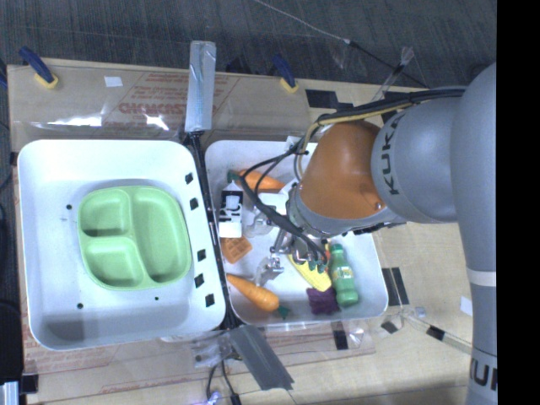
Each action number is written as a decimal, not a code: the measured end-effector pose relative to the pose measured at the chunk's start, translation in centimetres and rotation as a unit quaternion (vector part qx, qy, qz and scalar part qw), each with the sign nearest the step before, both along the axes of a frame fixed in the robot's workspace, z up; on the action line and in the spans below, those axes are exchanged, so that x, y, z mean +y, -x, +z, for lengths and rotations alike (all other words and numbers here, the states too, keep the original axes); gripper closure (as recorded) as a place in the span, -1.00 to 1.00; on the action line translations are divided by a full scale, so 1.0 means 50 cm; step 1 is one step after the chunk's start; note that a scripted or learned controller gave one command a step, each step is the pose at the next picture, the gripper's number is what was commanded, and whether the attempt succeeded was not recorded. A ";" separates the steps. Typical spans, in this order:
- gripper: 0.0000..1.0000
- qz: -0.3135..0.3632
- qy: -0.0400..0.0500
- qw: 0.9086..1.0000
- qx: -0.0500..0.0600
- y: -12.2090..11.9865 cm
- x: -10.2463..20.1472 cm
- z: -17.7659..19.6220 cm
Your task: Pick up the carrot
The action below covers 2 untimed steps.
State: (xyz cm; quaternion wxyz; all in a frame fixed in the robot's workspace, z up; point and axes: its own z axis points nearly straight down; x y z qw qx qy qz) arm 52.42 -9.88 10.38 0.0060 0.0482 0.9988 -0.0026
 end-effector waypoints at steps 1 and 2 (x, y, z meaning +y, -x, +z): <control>-1.00 -0.083 0.004 0.996 -0.025 0.062 -0.012 0.006; -1.00 -0.145 -0.004 0.989 0.002 0.091 0.059 0.182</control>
